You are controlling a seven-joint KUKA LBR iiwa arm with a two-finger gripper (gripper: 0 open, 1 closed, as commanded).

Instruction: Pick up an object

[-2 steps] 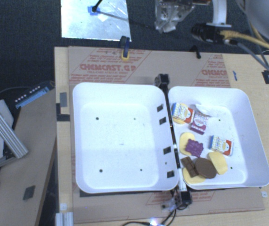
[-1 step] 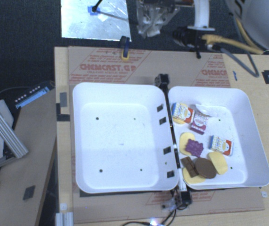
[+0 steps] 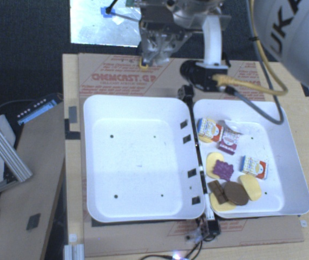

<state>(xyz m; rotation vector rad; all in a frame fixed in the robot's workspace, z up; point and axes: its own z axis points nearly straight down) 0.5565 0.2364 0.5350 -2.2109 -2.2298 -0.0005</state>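
Nearest, at front of right bin (image 3: pixel 276 137): logged brown disc (image 3: pixel 235 193) lying partly over a yellow piece (image 3: pixel 250 187), with a dark bar (image 3: pixel 216 188) touching on its left. Just behind: noted purple piece (image 3: pixel 223 169) on top of a second yellow piece (image 3: pixel 213 160), and a red-and-white carton (image 3: pixel 254 167) apart to the right. Farther back: found a packet (image 3: pixel 230 139) and another carton (image 3: pixel 209 130) side by side near the divider. Judged all of it crowded toward the inner wall, probably dumped loose, not arranged. Marked left bin (image 3: pixel 138 161) alongside.

Beyond both bins: spotted gripper (image 3: pixel 155 52) hanging over the cardboard (image 3: pixel 116 77), well apart from every candidate, nothing seen in it. Could not tell whether claw was released or clenched; too blurred and seen from above. Read as parked clear of the bins to leave the camera an open look before choosing. Rated the lone carton the easiest pick.
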